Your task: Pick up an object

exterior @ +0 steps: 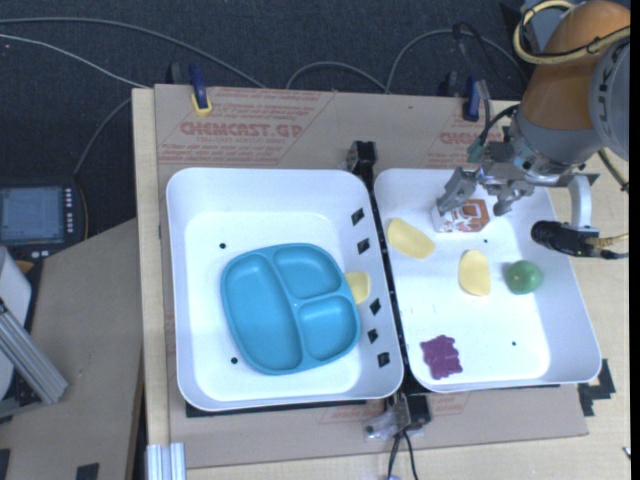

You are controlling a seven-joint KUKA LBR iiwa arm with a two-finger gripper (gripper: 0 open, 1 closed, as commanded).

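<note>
Writing: "CHEMCAST GP" was printed on the board.
Gripper: fingers spread.
Packet: lay just below, between the 2 fingers, not pinched.

Legible text: red print "CHEMCAST GP" on brown board covering tabletop, along far edge behind left bin; smaller red lines under it too blurred to read. Similar red print near far-right corner, partly hidden, unreadable. Small red/white packet in right bin: markings not legible.
</note>
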